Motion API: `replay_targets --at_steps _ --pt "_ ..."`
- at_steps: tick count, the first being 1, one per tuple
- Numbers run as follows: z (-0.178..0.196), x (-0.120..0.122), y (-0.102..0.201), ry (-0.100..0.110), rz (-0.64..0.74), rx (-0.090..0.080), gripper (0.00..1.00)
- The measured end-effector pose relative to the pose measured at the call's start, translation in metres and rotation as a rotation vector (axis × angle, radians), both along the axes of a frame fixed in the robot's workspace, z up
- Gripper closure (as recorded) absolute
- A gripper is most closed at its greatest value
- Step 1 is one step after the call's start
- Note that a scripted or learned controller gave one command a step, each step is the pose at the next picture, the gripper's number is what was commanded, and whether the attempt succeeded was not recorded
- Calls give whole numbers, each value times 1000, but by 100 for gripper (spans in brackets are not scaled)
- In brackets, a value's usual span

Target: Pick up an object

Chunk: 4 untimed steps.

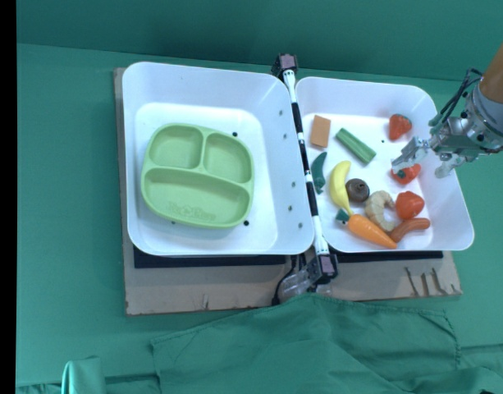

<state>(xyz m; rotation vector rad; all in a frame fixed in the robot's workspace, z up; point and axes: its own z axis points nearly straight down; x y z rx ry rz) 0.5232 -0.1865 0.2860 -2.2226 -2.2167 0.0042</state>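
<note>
Red toy fruit under the open, empty hand
Likely light, hard, slick plastic; best pinched across its rounded middle, where the fingers can close squarely

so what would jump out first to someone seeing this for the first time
Probably the pale green divided plate alone in the left bin, then the bright heap of toy food in the right bin, with a banana and carrot. The gripper hangs over that bin's right side, by a small red piece.
</note>
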Motion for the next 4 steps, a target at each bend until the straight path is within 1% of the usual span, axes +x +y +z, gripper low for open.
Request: replay_targets --at_steps 1,2,3,4 --pt "-80 -29 7 -12 -1 -5 0" --pt "-43 32 3 -15 2 -5 0" --pt "-69 133 5 -14 4 -4 0" --pt "-32 106 11 -10 -1 -2 0"
